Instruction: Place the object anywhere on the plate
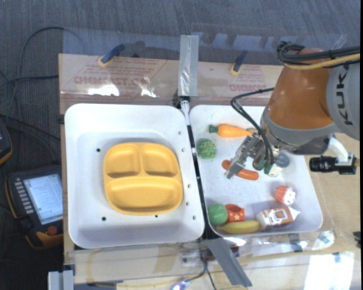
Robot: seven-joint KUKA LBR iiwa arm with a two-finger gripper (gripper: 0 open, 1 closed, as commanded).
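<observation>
Down at the near edge of the right bin (313, 180), a yellow banana (241, 226) lies along the rim, with a green ball (217, 213) and a small red piece (235, 212) tucked just behind it and a little carton (277, 217) to their right. Just past the carton sits a small red-and-white toy (284, 194). Further back, the arm (302, 101) leans in from the right and its tool (247, 159) hangs low over the middle of that bin, right above a red chili pepper (245, 173); whether it is spread or pinched together, I cannot tell from this angle. An orange carrot (232, 130) lies near the far wall, and a bumpy green ball (206, 149) rests close to the divider. Over in the left bin (78, 162), the yellow plate (143, 177), split into three compartments, sits in the middle.
</observation>
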